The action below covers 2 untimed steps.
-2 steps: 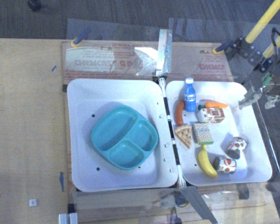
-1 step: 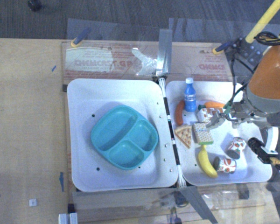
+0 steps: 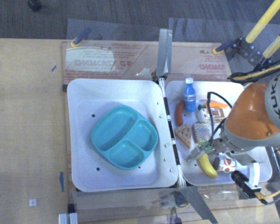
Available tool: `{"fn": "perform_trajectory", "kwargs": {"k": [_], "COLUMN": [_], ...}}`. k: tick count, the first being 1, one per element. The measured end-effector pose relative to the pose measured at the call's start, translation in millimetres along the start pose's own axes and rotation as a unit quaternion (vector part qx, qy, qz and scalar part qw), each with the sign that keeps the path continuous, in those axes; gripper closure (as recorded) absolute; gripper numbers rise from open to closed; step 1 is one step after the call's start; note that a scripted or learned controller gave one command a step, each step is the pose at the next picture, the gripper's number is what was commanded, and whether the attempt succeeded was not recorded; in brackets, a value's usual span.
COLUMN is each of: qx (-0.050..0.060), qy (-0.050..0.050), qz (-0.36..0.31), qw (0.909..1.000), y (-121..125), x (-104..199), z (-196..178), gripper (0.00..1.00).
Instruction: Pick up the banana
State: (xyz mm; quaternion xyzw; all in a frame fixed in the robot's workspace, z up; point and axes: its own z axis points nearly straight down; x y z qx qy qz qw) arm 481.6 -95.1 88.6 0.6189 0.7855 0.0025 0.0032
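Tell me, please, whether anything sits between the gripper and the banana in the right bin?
Nothing visible does. The gripper hangs right at the banana's upper end, in the right bin. A red-and-white can lies close on the banana's right and a sandwich wedge up to its left, neither in the way.

One fixed camera looks down at a slant, seemingly from the front, on both white bins [image 3: 79,139] from moderate height.

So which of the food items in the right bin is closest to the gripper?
The banana, the yellow one at the bin's near edge, right by the gripper. The hot dog and sandwich wedge lie farther left.
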Motion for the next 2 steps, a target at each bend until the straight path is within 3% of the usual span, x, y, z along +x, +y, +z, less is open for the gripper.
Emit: {"fn": "perform_trajectory", "kwargs": {"k": [1,2], "qx": [-0.002,0.004], "qy": [-0.001,0.001], "qz": [0.001,0.006], "qw": [1.0000,1.0000], "y": [1.1,59.2], "x": [-0.8,59.8], "z": [-10.6,-95.5], "gripper": [1.00,1.00]}}
